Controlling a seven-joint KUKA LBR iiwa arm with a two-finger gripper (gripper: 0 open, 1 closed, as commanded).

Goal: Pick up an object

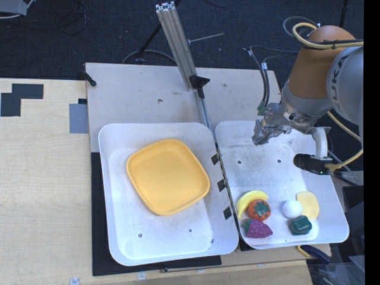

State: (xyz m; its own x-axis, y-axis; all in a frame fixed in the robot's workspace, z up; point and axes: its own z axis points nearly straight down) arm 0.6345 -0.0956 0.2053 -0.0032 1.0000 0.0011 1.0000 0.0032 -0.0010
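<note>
My gripper (261, 136) hangs over the far end of the right bin (270, 168), well away from the toys. Nothing shows between its fingertips. At the near end of that bin lie a yellow banana (248, 199), a red tomato (259, 209), purple grapes (257, 228), a white ball (291, 208), a pale yellow disc (309, 203) and a green pepper (300, 225). They sit close together, the tomato touching the banana and the grapes.
The left bin (116, 159) holds a yellow square plate (167, 176). A metal rail (178, 40) slants down between the bins from the back. Black clips (221, 184) line the divide between the bins. A black and green fitting (310, 163) sits at the right bin's right edge.
</note>
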